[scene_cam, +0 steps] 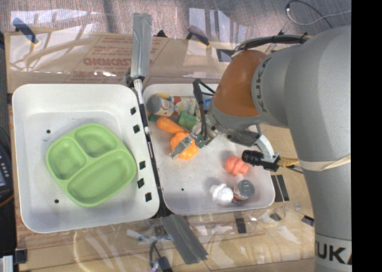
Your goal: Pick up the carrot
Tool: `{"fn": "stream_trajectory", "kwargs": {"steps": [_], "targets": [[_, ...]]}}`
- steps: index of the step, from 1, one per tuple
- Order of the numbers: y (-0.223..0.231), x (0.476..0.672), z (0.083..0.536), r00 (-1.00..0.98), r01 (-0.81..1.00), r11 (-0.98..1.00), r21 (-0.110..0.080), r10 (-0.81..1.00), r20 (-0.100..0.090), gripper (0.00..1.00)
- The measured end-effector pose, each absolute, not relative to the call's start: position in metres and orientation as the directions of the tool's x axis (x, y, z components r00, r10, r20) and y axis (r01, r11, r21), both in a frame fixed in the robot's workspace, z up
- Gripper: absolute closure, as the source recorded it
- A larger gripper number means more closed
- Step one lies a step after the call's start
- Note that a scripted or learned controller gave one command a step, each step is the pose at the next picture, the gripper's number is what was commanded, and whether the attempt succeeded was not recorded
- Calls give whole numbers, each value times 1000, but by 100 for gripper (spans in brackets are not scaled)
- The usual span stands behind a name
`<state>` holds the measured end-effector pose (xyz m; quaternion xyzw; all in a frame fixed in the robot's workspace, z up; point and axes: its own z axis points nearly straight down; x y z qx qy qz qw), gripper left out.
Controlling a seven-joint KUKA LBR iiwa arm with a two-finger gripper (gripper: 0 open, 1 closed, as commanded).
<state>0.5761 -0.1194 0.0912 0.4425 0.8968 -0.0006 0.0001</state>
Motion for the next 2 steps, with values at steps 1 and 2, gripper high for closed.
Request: {"fn": "stream_trajectory", "kwargs": {"steps": [1, 2], "targets": [[-118, 577, 100, -615, 789, 615, -2, 789, 0, 100], [-27, 633, 193, -658, 753, 658, 3, 753, -2, 100]]}}
